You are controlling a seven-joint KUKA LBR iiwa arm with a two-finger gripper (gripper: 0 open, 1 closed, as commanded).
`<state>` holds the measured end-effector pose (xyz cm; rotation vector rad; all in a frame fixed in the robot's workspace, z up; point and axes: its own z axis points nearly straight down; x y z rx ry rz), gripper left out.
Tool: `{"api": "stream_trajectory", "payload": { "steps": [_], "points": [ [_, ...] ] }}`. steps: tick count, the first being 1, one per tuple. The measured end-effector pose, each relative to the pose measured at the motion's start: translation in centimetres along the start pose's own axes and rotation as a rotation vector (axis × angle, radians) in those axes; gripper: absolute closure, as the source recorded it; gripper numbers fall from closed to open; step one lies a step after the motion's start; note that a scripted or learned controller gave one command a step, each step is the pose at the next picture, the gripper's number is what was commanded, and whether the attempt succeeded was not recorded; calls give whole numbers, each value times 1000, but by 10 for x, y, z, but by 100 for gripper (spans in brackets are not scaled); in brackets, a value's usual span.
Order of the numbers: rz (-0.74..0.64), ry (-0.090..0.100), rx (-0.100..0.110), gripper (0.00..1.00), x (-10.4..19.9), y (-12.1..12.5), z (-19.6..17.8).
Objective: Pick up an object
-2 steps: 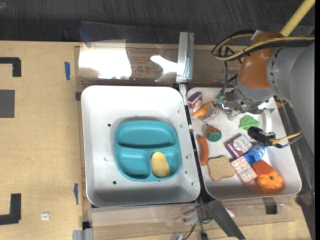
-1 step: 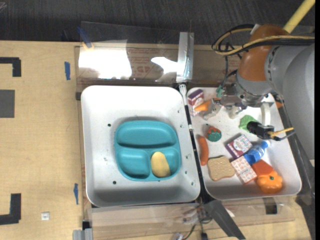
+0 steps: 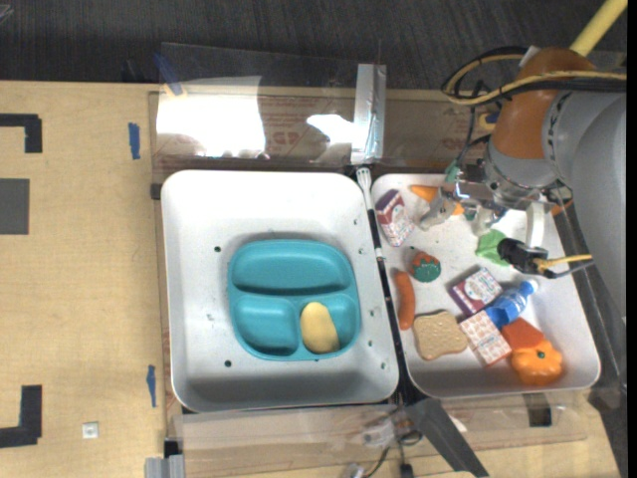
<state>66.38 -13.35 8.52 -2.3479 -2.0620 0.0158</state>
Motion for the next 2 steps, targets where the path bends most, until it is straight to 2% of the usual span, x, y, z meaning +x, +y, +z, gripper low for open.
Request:
{"api": "stream_trajectory", "payload": {
  "steps": [1, 2],
  "points": [
    [299, -9, 5, 0, 19, -5, 0],
    [627, -6, 8, 0, 36, -7, -1]
  ]
}}
